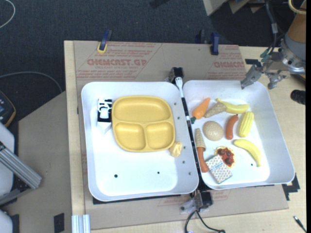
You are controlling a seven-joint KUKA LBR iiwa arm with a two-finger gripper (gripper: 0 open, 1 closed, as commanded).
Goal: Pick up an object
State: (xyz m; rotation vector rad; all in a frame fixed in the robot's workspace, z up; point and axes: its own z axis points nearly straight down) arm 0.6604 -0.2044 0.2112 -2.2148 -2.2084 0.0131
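Gripper (261, 76) jaws open, w/ nothing between, above right bin's (277, 130) curved yellow banana (248, 150).

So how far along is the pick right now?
Done: nothing is lifted yet; the carrot, corn, bananas and other toy food all lie in the right bin. In hand: the tool hovers open over that bin's top right rim, with nothing between its fingers. Left: descend on an item, close and lift.

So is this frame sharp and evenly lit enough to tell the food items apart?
Camera view: lighting even, shadows soft, no strong glare on the white bins; banana and corn read clearly; the gripper at the upper right looks slightly soft.
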